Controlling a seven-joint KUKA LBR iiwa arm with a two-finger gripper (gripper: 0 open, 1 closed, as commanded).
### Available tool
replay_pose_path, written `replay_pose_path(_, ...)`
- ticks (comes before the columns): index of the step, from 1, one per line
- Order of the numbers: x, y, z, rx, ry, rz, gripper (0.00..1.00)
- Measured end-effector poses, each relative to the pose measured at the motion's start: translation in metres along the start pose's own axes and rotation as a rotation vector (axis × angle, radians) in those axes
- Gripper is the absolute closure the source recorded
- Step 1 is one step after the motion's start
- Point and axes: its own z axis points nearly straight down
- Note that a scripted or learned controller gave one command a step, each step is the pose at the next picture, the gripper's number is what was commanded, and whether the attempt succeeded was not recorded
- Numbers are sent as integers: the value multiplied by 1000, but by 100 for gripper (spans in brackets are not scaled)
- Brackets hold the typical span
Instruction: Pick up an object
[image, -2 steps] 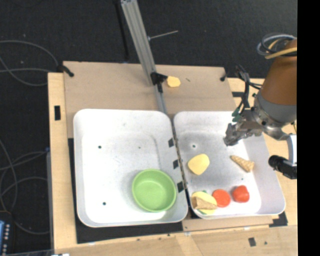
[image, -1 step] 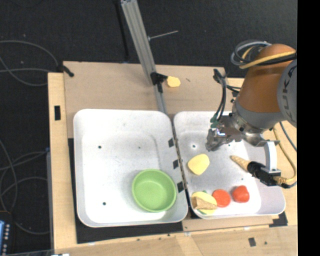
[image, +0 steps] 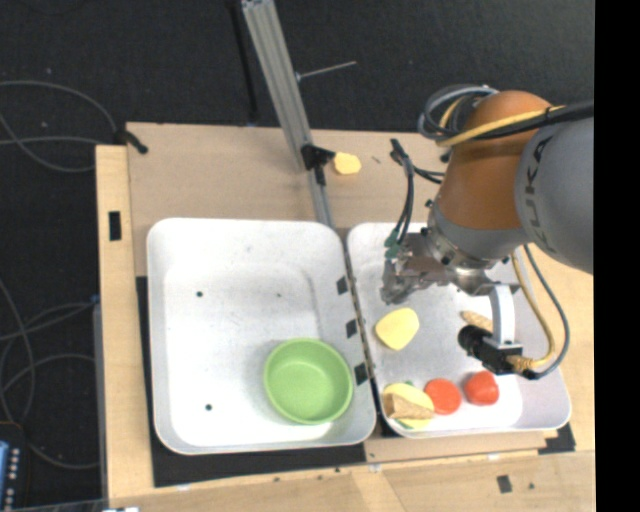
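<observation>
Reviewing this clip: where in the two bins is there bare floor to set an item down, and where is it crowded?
Free: the left bin, bare above and left of the green bowl. Crowded: the right bin, with the gripper over the yellow piece, two red items and a sandwich-like piece along its near wall.

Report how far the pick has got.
Done: the gripper has been brought over the right bin, just above the yellow piece. In hand: nothing visible between its fingers. Left: the whole grasp and lift; the yellow piece, two red objects and green bowl all lie in the bins.
</observation>
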Motion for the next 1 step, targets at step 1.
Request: replay_pose_path(1, 59, -3, -5, -2, 3, -4, 100)
